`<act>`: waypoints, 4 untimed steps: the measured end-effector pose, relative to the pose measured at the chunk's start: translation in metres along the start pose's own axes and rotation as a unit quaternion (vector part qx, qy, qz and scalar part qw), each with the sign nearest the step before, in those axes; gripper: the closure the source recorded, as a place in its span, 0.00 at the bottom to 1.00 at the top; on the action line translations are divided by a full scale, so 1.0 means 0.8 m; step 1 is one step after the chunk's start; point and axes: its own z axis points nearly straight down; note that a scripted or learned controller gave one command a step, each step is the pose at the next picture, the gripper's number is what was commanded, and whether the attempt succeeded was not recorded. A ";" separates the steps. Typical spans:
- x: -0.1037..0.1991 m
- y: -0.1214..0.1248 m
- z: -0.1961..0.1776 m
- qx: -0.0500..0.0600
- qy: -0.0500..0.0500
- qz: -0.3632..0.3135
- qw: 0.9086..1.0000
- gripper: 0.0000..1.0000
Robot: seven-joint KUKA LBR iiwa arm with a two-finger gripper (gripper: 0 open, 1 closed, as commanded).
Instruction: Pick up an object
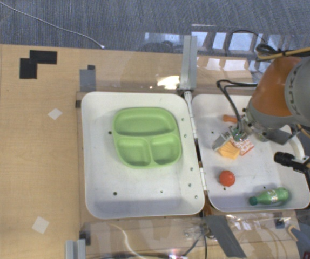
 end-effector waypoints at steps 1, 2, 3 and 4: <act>-0.006 0.004 -0.018 -0.005 -0.008 -0.003 1.000 1.00; 0.062 0.074 -0.108 0.012 0.006 0.197 0.980 1.00; 0.158 -0.045 -0.110 0.017 0.004 0.377 0.926 1.00; 0.217 0.069 -0.107 0.018 0.001 0.549 0.836 1.00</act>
